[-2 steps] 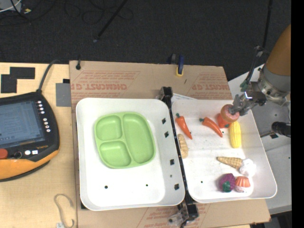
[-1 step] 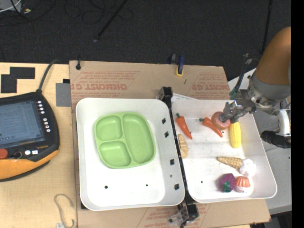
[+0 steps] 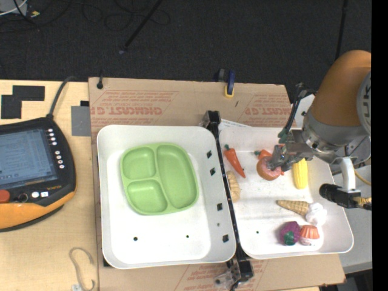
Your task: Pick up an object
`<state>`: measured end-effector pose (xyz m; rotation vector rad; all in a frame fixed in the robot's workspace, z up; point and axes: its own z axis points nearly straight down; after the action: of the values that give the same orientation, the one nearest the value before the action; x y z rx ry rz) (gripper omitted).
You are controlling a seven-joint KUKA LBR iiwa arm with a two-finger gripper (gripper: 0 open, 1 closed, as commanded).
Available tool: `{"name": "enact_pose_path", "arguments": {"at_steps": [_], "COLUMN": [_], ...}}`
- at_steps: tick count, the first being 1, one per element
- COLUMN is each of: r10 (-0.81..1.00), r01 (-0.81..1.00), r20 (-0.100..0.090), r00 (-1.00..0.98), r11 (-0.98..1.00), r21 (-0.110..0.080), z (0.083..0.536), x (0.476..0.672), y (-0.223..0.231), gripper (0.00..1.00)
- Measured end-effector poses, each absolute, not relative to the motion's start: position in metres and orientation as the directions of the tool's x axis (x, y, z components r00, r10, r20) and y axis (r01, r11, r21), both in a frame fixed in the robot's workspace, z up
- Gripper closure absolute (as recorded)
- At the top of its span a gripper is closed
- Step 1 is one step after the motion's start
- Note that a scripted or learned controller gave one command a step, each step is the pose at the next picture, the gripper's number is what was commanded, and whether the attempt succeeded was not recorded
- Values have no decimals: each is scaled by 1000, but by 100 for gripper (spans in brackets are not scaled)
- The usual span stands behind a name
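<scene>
The tool [image 3: 280, 161] is sitting low in the right white plastic bin [image 3: 339, 244], right over a round red-orange toy tomato [image 3: 268, 170]; can't tell its state. A yellow corn cob toy [image 3: 300, 174] is lying just beside.

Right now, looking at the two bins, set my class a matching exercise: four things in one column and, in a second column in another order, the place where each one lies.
Things
1. green divided plate
2. toy carrot
3. yellow corn
4. ice cream cone

Places
A. right bin, close to the divider between the bins
B. middle of the left bin
C. right bin, nearer the front edge, beside a white piece
D. right bin, just right of the gripper

Pairs: 1-B, 2-A, 3-D, 4-C
</scene>
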<state>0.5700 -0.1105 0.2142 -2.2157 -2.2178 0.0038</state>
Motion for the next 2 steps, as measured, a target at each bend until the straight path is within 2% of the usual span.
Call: {"name": "enact_pose_path", "arguments": {"at_steps": [1,2], "r10": [1000,1000], "r01": [1000,1000], "r20": [2,1], "r00": [-2,2], "r11": [2,-2], "r21": [-3,-4], "z": [235,237], "x": [554,547], "y": [-78,-80], "gripper": [100,100]}}
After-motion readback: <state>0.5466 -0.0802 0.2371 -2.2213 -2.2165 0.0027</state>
